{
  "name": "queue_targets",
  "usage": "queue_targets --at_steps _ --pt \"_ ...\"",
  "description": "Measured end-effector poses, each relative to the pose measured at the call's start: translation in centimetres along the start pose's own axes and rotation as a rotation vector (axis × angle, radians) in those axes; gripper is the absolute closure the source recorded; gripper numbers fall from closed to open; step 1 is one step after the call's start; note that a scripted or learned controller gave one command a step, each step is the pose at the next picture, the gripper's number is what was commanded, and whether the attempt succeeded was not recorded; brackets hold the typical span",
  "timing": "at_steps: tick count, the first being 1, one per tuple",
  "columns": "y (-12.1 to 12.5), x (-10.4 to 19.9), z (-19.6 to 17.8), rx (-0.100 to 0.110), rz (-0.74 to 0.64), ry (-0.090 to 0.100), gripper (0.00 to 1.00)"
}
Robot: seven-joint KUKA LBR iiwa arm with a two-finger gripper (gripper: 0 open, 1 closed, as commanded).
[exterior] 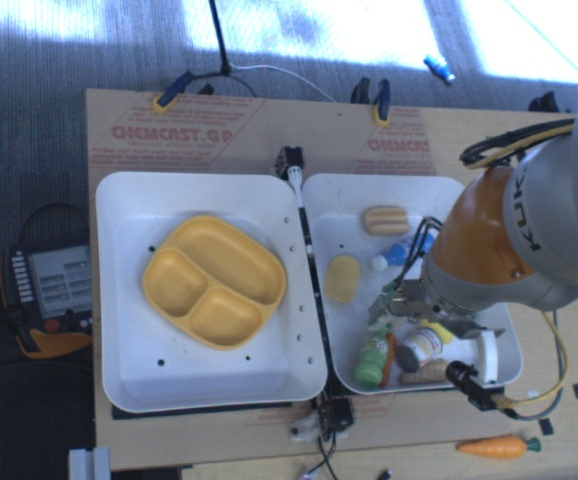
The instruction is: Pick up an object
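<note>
Green bottle point(373, 360) lies in the right bin point(349, 190) among the small clutter, nothing lifted. Tool point(406, 305) sits low over that pile beside it; can't tell its grip state. Pick not done, grasp and lift left. Yellow tray point(214, 280) in left bin point(119, 268).

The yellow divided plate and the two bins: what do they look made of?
The yellow divided plate looks like moulded plastic with a matte finish: uniform colour, rounded compartment ridges, no sharp glints. The left bin and the right bin look like smooth white plastic with rounded corners, though painted metal is possible.
</note>
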State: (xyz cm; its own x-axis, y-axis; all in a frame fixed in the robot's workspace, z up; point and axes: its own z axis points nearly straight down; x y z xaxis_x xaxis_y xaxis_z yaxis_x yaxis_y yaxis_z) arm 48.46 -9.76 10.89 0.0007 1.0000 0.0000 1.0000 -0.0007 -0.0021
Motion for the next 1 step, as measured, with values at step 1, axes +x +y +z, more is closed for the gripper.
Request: queue_targets --at_steps 1 --pt "0.79 7.65 -7.52 -0.001 -0.002 0.000 1.00"
